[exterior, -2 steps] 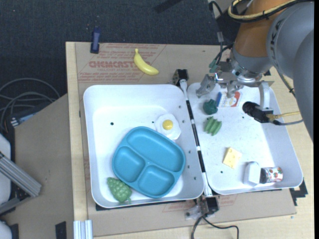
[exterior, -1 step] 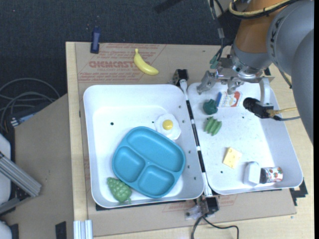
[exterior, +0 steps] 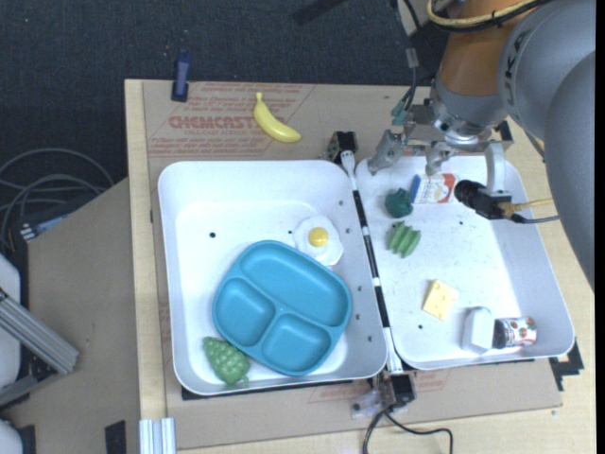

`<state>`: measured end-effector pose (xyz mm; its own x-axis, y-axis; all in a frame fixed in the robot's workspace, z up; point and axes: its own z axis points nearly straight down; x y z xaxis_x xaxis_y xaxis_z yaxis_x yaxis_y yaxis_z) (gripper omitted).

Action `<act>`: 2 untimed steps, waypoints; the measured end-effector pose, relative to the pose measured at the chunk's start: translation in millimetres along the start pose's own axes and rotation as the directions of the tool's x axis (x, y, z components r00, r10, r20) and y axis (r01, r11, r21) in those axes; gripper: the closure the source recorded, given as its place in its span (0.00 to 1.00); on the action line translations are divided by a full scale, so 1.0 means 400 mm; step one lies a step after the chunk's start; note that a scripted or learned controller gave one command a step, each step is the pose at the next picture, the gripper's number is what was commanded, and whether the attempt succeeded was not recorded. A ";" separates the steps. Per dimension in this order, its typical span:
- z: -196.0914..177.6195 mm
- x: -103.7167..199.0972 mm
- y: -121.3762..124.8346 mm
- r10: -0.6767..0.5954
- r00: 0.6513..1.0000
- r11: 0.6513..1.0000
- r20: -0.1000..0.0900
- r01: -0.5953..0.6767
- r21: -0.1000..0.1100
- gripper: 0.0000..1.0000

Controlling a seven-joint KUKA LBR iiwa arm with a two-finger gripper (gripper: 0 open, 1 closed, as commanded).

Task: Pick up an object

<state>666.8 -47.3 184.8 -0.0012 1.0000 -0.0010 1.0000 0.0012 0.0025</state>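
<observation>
My gripper [exterior: 405, 162] hangs over the far left corner of the right bin [exterior: 529, 253], fingers spread open and nothing between them. Just below it lies a dark green lump [exterior: 399, 201], and a small red, white and blue carton [exterior: 437, 189] sits under the right finger [exterior: 433, 165]. Nearer the front are a green pea pod [exterior: 405, 239], a yellow cheese wedge [exterior: 440, 301] and a small can on its side [exterior: 496, 331].
The left bin [exterior: 189, 206] holds a blue divided tray [exterior: 281, 305], a fried egg [exterior: 319, 238] and a green leafy toy [exterior: 226, 359]. A banana [exterior: 274, 121] and a blue item [exterior: 181, 75] lie on the cardboard behind the bins. A black connector [exterior: 487, 200] juts over the right bin.
</observation>
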 end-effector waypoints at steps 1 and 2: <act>0.000 -0.052 0.000 0.002 1.000 1.000 0.001 -0.002 0.000 0.00; 0.000 -0.006 0.000 0.000 1.000 1.000 -0.001 0.000 0.002 0.00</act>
<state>666.7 -49.6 185.0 -0.0012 1.0000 0.0002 1.0000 0.0012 0.0008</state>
